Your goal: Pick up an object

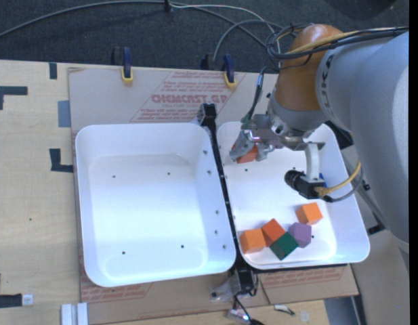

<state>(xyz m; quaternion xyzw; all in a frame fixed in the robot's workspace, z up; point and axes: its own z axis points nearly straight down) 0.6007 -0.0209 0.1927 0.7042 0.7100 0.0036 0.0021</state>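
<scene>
The gripper (253,146) hangs over the right bin (334,249) near its 11 o'clock corner, fingers pinching an orange block (246,156) (only partly in view) just above the floor. Other blocks (280,235) cluster toward 5 o'clock, well apart. The left bin (93,181) lies at 9 o'clock.

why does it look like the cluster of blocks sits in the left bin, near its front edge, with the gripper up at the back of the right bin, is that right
Not quite: the camera view shows the cluster of blocks in the right bin, near its front edge. The gripper is indeed at the back of the right bin.
</scene>
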